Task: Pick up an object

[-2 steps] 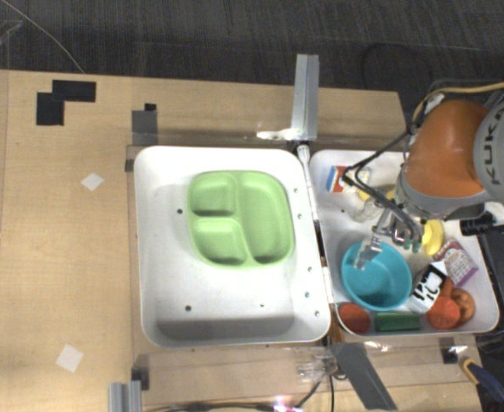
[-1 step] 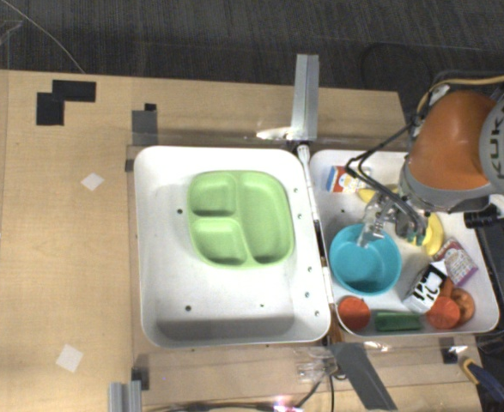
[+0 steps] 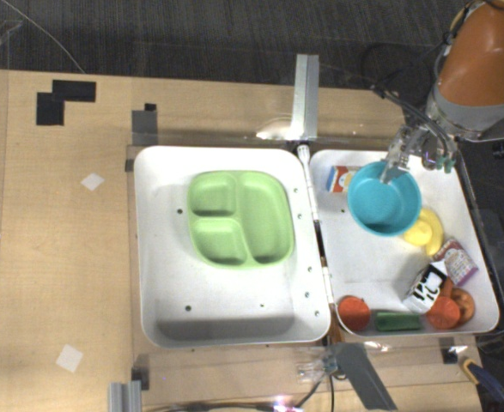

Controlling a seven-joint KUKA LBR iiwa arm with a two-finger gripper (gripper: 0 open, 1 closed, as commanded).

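**Blue bowl at the claw in the right bin**

The blue bowl (image 3: 385, 201) is round, deep and plain turquoise, seen tilted with its opening toward the camera, in the upper half of the right bin (image 3: 351, 266).

Along the bottom edge of that bin lie a red-orange round piece (image 3: 353, 312), a dark green block (image 3: 397, 322) and an orange fruit-like piece (image 3: 451, 309). Above them is a black-and-white carton (image 3: 428, 285) beside a purple packet (image 3: 458, 262). A yellow object (image 3: 424, 228) touches the bowl's lower right side, and a small white, red and blue box (image 3: 338, 178) sits just left of it. The left bin (image 3: 161, 247) holds a green divided tray (image 3: 238, 217).

The claw (image 3: 395, 167) reaches down from the upper right onto the bowl's far rim, fingers closed on that rim.
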